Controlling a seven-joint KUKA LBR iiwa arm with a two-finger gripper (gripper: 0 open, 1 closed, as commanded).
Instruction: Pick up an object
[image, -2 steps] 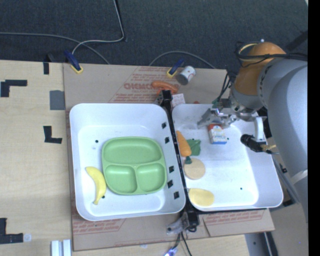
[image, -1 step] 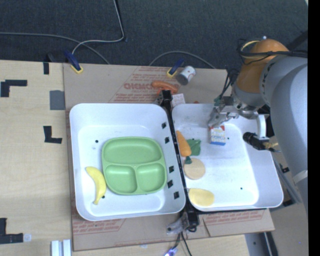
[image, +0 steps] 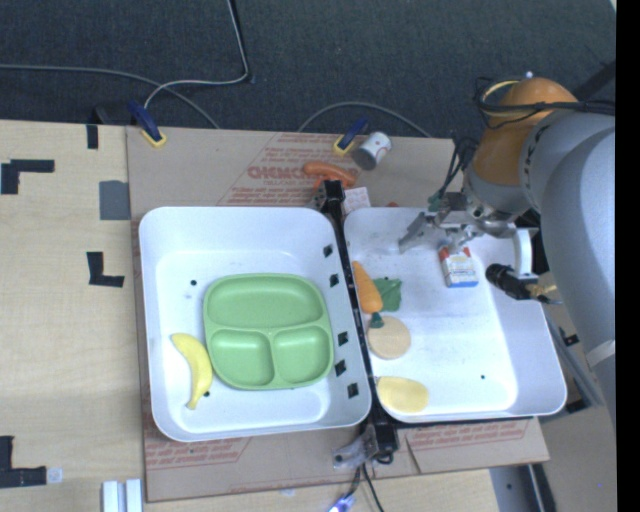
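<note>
My gripper (image: 442, 232) hangs over the back of the right bin (image: 520, 350), with the arm coming in from the right. Just in front of it a small white, red and blue carton (image: 459, 269) sits at the bin floor; whether it is gripped I cannot tell. Along the right bin's left wall lie an orange carrot (image: 366, 288) with a green leaf (image: 389, 294), a round tan disc (image: 389, 338) and a yellow oval piece (image: 403, 394). The left bin (image: 170, 240) holds a green divided plate (image: 268, 330) and a yellow banana (image: 193, 368).
Behind the bins, on the cardboard sheet, lie an orange object (image: 330, 172), a grey cylinder (image: 372, 150) and two blue-and-yellow clamps (image: 150, 126). Black clips line the wall between the bins. Cables run across the dark floor at the back.
</note>
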